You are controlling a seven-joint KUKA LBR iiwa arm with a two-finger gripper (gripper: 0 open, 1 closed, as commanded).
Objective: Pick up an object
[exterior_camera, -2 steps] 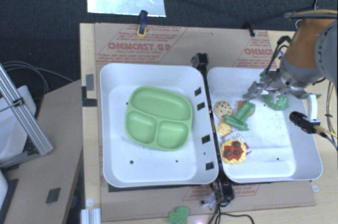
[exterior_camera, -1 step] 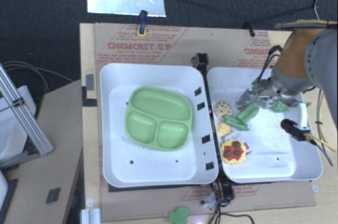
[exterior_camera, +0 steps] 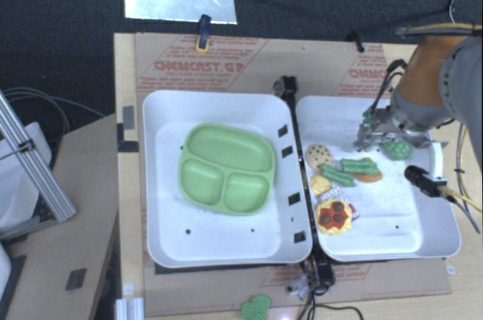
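Pizza slice (exterior_camera: 334, 215): toy, nearest the camera, below-left of gripper (exterior_camera: 367, 143); probably light, stiff, slick plastic. Grip across its narrow edges. Bean pod (exterior_camera: 349, 169) just below the pincer. Pincer's finger state: cannot tell.

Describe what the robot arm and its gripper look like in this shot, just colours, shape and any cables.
The arm is a thick, rounded grey body with a broad orange band above the wrist. Below that, a grey wrist section narrows to a small, metallic silver-grey gripper. A thin dark cable loops along the wrist's side toward the gripper. No markings are legible, and the jaws are too small to describe.
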